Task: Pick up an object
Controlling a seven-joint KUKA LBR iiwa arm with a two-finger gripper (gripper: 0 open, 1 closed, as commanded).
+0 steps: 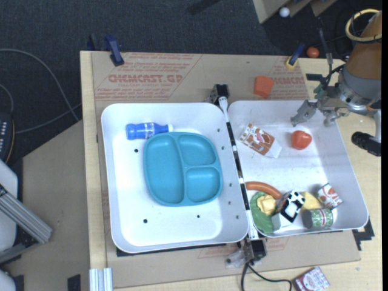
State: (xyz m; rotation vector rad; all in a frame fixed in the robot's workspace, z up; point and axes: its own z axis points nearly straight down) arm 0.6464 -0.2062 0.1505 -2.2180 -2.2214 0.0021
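Note:
My gripper [315,114] hangs over the far part of the right bin [345,162], its two fingers spread open with nothing between them. A red round object [301,139] lies just in front of the left finger, apart from it. A brown and white snack packet [257,140] rests to the left of the red object. At the bin's near edge sits a cluster: an orange sausage [262,188], a green and yellow item [264,210], a black and white piece [293,205], a green can [318,218] and a small red and white packet [328,194].
The left bin [121,211] holds a blue divided plate [182,167] and a blue bottle [145,130] lying at its far side. An orange block [263,86] stands on the bench behind the right bin. A red packet [310,279] lies on the bench's near edge.

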